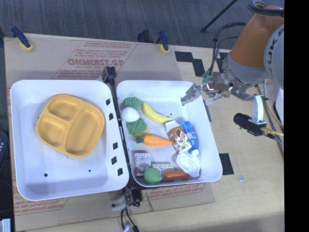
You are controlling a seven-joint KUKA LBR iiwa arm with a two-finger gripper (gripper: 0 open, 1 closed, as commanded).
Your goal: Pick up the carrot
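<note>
The carrot [157, 140] is orange with a green leafy top and lies on its side in the middle of the right bin [164, 88], tip pointing right. My gripper [191, 95] hangs over the bin's far right corner, up and to the right of the carrot and well apart from it. Nothing shows in the gripper. A banana [153, 114] lies between the gripper and the carrot.
Around the carrot lie a white egg [129, 115], a green knobbly vegetable [131, 102], a printed carton [179, 138], a blue bottle [189, 132], a lime [152, 176] and a red sausage [176, 176]. The left bin [29, 182] holds a yellow divided plate [71, 124].
</note>
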